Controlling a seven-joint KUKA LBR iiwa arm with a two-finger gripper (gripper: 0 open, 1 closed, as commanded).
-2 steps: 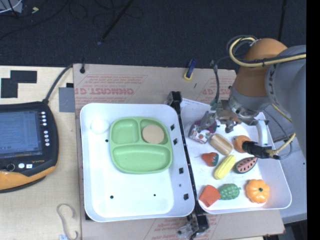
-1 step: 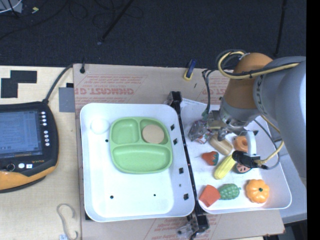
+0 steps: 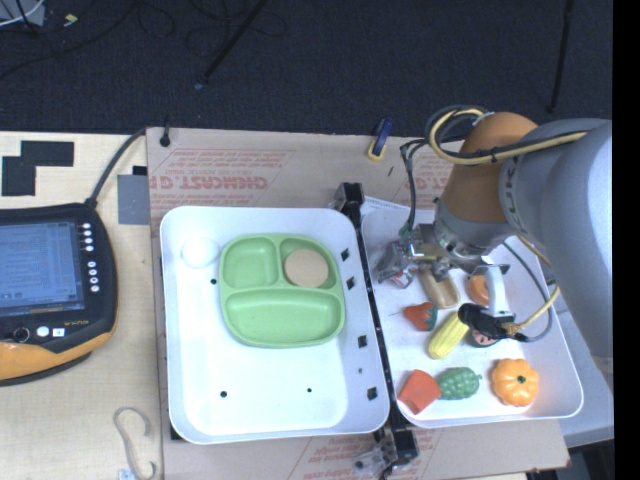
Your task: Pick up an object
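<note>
My gripper [image 3: 412,266] is low over the back part of the right bin [image 3: 560,408], under the arm's orange band. A brown oblong toy [image 3: 439,290] lies right beside it, and I cannot see whether it is held. In front of that are a red strawberry-like piece [image 3: 420,316] and a yellow corn cob [image 3: 447,336]. A small orange piece [image 3: 480,290] is partly hidden by the wrist. Along the bin's front lie a red block [image 3: 418,390], a green knobbly vegetable [image 3: 458,383] and an orange pumpkin [image 3: 514,381].
The left bin [image 3: 200,388] holds a green divided plate [image 3: 275,313] with a tan round cookie [image 3: 305,267] in one compartment, plus a white ball [image 3: 198,253] in its back left corner. A black divider [image 3: 368,318] separates the bins. A tablet pendant [image 3: 45,278] lies at the far left.
</note>
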